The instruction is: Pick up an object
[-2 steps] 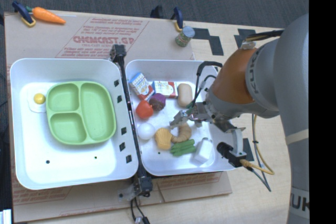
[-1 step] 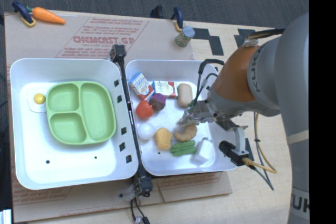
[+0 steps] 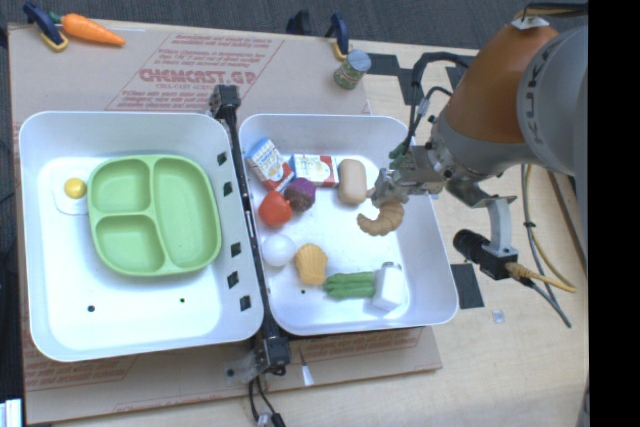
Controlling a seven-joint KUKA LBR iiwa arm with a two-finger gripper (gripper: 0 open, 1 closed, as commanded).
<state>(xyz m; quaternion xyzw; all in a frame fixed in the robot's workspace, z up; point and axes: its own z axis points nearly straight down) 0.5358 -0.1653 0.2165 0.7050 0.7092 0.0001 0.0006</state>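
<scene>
Gripper (image 3: 392,196) hangs over the right bin (image 3: 425,260) at its three o'clock side, fingers closed around a brown croissant (image 3: 382,219). Potato (image 3: 351,181) lies just at nine o'clock of it; green tray (image 3: 155,212) fills the left bin (image 3: 50,295).

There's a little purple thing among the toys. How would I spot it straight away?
Look in the right-hand bin, toward its upper left, beside the divider between the two bins. The purple toy lies just under the red-and-white carton and against the red tomato-like toy. It is the one dark purple piece there.
</scene>
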